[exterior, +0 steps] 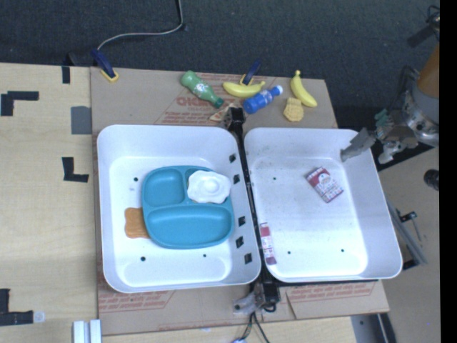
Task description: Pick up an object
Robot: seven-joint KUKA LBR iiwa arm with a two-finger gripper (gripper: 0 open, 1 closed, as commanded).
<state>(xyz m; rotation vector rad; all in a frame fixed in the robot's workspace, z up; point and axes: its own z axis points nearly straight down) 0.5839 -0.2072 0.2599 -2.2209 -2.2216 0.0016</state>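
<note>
White bins are seen side by side on cardboard. In the right bin (pixel 371 256), a small red-and-white packet (pixel 325 184) lies flat, upper-middle of the floor, tilted approx. diagonally. The gripper (pixel 355 148) is seen at the bin's upper right corner, over the rim; packet lies to its lower left, near but apart, not touching. Jaw state can't be told — one grey finger is made out pointing down-left, rest is blurred; nothing is seen held.

Room: packet is ringed by bare white floor on all sides; closest wall is the back one, w/ more space toward the front and left. A red-striped label (pixel 265 243) is seen on the divider edge btwn bins, well apart from the packet.

Left bin (pixel 114 263): a blue divided tray (pixel 187 224) is set mid-floor, a white crumpled item (pixel 208 187) resting on its upper right compartment, an orange piece (pixel 133 224) touching the tray's left edge.

Behind the bins, on cardboard: green bottle (pixel 201 88), blue bottle (pixel 261 100), two bananas (pixel 243 88) (pixel 303 90), a yellow chunk (pixel 293 110).
</note>
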